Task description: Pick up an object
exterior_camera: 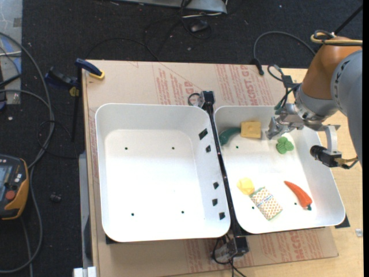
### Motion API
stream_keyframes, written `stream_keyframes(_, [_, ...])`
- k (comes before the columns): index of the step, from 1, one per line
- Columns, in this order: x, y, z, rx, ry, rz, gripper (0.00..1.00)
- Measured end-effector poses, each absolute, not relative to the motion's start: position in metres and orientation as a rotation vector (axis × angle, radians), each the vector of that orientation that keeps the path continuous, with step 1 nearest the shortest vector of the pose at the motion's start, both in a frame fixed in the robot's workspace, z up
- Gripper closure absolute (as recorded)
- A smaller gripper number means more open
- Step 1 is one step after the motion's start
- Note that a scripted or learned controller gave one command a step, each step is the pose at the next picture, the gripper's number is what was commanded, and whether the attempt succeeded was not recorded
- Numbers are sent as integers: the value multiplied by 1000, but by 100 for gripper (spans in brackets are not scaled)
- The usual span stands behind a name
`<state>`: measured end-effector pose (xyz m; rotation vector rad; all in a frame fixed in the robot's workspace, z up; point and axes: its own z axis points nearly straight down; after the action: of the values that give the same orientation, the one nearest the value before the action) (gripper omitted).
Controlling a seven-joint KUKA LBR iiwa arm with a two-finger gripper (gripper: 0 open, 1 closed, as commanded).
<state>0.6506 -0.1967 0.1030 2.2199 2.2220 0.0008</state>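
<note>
broccoli [284, 146], green and knobbly, lies beside metal gripper [277, 129].

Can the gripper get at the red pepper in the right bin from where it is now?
Probably yes: the red pepper lies apart from the other items, nothing over it, and the gripper hovers in that bin.

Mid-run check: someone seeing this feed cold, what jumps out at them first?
The grey arm with the orange band reaching in from the right, its gripper low over the far end of the right white bin. All the small items lie in that bin: a green leafy piece and a tan block near the gripper, a red pepper and a patterned packet nearer the front. The left white bin sits alongside.
</note>
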Motion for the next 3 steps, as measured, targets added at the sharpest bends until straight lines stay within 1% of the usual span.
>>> stream_keyframes(1, [647,-188,153,2218,2220,4,100])
stream_keyframes(2, [642,-192,214,2218,2218,5,100])
stream_keyframes(3, [643,-192,267,2218,2219,4,100])
